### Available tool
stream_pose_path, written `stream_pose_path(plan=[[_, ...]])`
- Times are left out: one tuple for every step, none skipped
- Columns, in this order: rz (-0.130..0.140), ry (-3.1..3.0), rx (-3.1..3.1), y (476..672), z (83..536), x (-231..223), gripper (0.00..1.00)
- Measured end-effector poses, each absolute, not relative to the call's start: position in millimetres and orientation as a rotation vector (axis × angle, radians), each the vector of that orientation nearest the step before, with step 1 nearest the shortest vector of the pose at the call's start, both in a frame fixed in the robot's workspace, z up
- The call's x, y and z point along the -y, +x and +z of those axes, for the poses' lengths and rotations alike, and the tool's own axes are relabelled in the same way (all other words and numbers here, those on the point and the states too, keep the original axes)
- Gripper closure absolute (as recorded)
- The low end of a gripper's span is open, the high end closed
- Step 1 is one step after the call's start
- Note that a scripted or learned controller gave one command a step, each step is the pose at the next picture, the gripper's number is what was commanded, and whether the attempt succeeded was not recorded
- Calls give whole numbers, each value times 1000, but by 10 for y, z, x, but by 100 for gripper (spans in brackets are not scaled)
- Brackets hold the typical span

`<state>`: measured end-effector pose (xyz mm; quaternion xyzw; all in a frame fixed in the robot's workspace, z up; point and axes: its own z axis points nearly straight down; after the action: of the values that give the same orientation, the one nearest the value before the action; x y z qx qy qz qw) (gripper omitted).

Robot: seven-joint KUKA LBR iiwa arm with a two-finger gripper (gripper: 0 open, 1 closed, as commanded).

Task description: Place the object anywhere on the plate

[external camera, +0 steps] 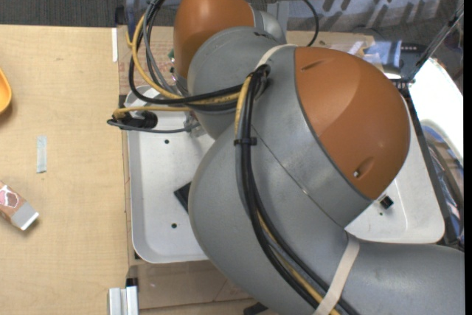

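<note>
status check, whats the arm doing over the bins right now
Arm leaning low across both bins, covering most of them. Left bin shows bare white floor at its left side. Cables trail over bin's far rim. Nothing visible between arm and bin.

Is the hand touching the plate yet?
Cannot tell. In the camera view the arm covers most of the white bin, hiding any contact or gap beneath it.
</note>
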<state>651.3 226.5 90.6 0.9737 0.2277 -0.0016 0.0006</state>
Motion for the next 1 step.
stream_pose_path(plan=[[-3, 3023, -846, 6495, 1603, -2273, 100]])
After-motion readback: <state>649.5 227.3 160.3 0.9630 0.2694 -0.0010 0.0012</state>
